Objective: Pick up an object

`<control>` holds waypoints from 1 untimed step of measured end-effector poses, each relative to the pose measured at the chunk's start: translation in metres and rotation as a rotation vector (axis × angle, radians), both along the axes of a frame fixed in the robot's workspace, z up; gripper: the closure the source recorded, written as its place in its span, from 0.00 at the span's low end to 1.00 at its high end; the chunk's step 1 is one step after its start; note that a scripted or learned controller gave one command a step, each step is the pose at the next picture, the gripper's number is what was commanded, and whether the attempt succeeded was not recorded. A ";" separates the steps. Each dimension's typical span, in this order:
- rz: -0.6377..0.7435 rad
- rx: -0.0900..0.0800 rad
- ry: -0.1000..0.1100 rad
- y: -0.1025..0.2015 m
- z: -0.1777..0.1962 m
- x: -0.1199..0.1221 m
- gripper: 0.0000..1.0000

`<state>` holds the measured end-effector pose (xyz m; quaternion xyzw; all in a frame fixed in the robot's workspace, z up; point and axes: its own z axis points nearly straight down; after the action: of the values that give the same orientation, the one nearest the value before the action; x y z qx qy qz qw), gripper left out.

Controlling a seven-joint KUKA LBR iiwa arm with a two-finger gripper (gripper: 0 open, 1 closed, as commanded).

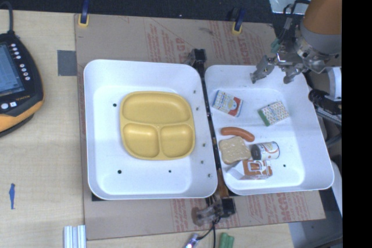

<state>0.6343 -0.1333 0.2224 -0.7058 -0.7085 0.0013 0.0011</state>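
My gripper [274, 74] hangs over the far edge of the right bin [314, 168], its two fingers spread open with nothing between them. Below it in that bin lie a small white carton [226, 103] and a green speckled block [274, 112]. Further toward the front are a red sausage [237, 133], a slice of toast [233, 150], a small can [267, 151] on its side and an orange-and-white packet [256, 169]. The gripper touches none of them.
The left bin [99, 177] holds a yellow divided plate [157, 125]. A teach pendant [14, 84] lies on the bench at far left. Clamps [84, 13] [236, 21] pin the cardboard sheet at the back edge.
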 end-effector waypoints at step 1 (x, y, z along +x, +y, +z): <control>0.002 -0.001 0.002 0.041 -0.081 -0.039 0.00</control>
<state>0.5949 -0.0924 0.1417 -0.7050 -0.7092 0.0024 0.0016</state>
